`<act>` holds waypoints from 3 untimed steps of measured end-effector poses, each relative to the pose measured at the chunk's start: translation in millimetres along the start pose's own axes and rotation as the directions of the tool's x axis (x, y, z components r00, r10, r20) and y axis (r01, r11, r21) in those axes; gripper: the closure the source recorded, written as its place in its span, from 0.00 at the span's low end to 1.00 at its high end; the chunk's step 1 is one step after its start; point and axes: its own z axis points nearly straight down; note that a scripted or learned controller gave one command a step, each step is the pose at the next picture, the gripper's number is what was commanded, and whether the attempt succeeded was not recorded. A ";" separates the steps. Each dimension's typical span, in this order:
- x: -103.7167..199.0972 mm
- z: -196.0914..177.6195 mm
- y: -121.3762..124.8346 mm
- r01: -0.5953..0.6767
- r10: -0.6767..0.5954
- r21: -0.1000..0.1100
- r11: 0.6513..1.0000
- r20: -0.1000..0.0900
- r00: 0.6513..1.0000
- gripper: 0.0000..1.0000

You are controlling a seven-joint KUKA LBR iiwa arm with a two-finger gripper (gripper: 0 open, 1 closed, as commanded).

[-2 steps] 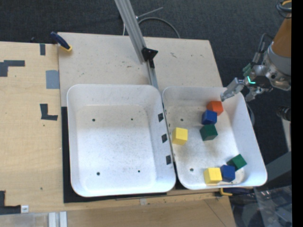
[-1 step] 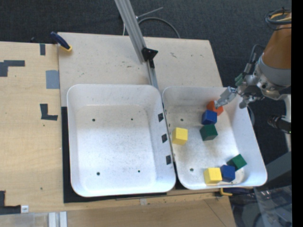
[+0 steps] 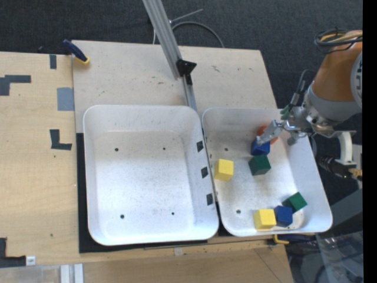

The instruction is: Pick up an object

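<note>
Grey arm [image 3: 339, 87] reaching from right, end effector [image 3: 268, 135] lowered, pointing left

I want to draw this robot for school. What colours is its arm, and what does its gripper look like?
The arm is fat and rounded, with an orange band above a grey wrist. Thin dark cables run beside it. The gripper is small, silvery metal, with a bit of orange-red near its tip.

The gripper [image 3: 268, 135] covers part of the blue block [image 3: 260, 147] just beneath it; whether they touch is unclear. An orange scrap [image 3: 262, 130] beside the fingers is too small to identify.
</note>
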 end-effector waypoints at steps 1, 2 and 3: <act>7.6 49.7 5.2 0.000 0.000 0.000 1.000 0.000 1.000 0.00; 7.5 36.5 6.3 0.000 0.000 -0.004 1.000 0.001 1.000 1.00; 13.3 -23.6 1.7 0.000 0.000 -0.011 1.000 0.002 1.000 1.00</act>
